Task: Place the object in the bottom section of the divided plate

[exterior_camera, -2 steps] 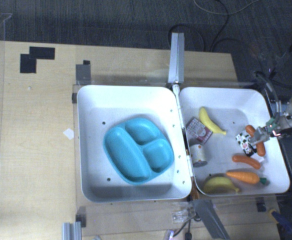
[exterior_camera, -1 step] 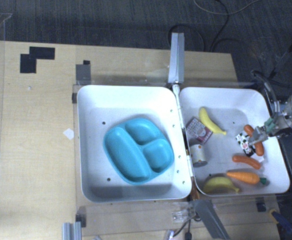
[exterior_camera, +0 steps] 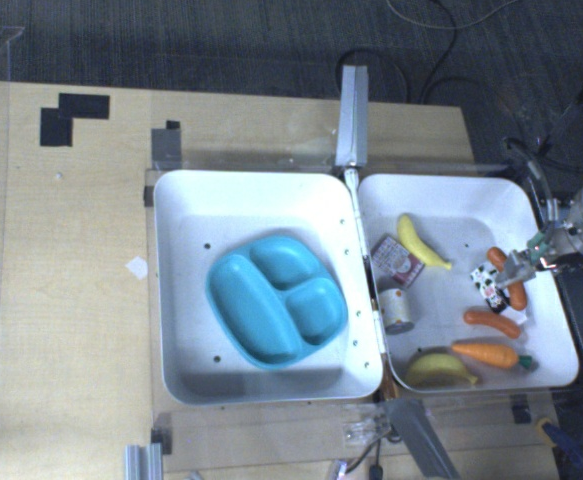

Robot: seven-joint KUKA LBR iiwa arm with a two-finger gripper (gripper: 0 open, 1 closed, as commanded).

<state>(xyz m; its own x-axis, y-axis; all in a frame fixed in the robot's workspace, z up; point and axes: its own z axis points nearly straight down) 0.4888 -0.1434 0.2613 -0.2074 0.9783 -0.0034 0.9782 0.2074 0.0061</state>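
- One gripper (exterior_camera: 516,266) sits low over the black-and-white toy (exterior_camera: 488,286) and orange sausage (exterior_camera: 503,271); can't tell its state.
- Toy's probably light, hard plastic, bit slippery, so grab mid-body.
- Blue divided plate (exterior_camera: 276,298) waits.

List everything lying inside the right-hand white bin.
Inside the right white bin: two yellow bananas, an orange carrot, a small red sausage, a grey can, a dark printed packet and a black-and-white toy. The grey gripper covers part of another orange item there.
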